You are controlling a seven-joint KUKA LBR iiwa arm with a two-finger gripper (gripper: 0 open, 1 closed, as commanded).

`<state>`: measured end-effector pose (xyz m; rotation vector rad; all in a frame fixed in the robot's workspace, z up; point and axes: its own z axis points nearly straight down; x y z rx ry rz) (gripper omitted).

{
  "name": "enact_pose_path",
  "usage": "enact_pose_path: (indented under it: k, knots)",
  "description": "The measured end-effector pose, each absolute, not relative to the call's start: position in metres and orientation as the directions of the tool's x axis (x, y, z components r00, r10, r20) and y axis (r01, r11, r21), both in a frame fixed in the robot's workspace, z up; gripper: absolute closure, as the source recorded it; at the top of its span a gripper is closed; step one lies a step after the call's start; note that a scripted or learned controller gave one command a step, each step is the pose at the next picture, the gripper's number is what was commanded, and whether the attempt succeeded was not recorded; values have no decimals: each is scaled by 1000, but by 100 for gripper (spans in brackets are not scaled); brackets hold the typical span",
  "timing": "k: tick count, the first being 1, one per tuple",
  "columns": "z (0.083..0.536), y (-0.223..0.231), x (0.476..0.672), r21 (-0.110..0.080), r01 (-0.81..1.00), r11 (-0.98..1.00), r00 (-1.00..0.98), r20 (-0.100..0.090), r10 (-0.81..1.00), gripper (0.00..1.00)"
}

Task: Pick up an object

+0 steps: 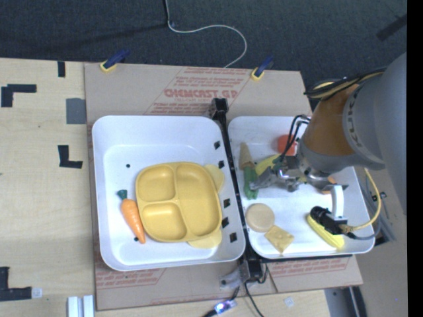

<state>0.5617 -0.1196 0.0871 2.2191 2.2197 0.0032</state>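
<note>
My gripper (269, 177) reaches into the right bin (259, 120) from the right, low over its left half. Just left of its tip lies a green toy vegetable (251, 185), and a yellow-green piece (266, 164) sits against its upper side. Whether either one is between the jaws is hidden by the gripper body. A tan cone-shaped piece (245, 154) lies at the bin's left wall. A red object (285, 142) peeks out behind the wrist.
A round tan disc (260, 216), a tan wedge (279, 238) and a yellow banana (325, 230) lie along the right bin's front. The left bin (106, 132) holds a yellow divided plate (178, 200) and an orange carrot (133, 219).
</note>
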Motion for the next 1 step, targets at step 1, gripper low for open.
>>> enact_pose_path:
  k: [1]
  knots:
    - [100, -117, 564, 11, 1000, 2, -2, 2, 1000, 100]
